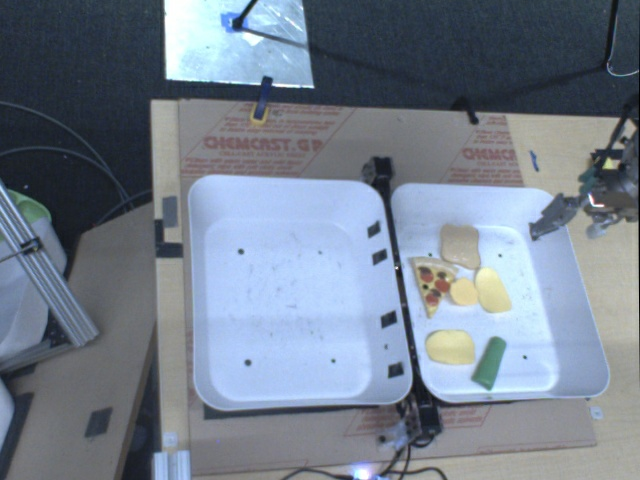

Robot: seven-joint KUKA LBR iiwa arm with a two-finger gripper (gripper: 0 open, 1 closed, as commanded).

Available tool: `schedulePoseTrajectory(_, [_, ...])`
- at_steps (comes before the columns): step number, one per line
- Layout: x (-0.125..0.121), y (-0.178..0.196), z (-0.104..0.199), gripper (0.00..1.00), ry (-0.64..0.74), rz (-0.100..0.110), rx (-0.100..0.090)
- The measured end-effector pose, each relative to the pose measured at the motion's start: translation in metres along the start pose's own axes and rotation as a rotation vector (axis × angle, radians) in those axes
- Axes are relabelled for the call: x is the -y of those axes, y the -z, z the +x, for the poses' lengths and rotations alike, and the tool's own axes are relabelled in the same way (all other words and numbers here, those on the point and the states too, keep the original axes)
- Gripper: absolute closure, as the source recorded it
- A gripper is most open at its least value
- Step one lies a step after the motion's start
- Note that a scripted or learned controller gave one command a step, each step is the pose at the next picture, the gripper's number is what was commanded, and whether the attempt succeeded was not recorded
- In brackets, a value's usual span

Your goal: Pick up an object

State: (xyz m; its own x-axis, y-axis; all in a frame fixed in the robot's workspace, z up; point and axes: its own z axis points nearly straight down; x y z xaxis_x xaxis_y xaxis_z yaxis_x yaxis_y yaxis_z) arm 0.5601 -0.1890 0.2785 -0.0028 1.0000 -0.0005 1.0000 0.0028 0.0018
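The right bin (570, 298) holds several toy food pieces. A tan bread-like piece (460, 245) lies near the middle, with a pizza slice (432, 285) below it. Next to the slice lie a small yellow round (463, 292) and a yellow oval (492, 290). Nearer the front lie a yellow lump (450, 346) and a green cylinder (489, 362). My gripper (573, 220) hovers over the bin's far right rim, open, with nothing between its fingers. It is well to the right of the bread piece.
The left bin (210, 298) sits beside the right one, with black clips (385, 288) along the shared divider. A cardboard sheet (330, 133) lies under both bins. A silver plate (238, 28) lies at the back, and a metal frame (40, 268) stands at the left.
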Motion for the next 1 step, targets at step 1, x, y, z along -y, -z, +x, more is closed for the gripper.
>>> schedulePoseTrajectory(1, [0.0316,-0.1594,0.0642,0.0,0.005,0.017,-0.008])
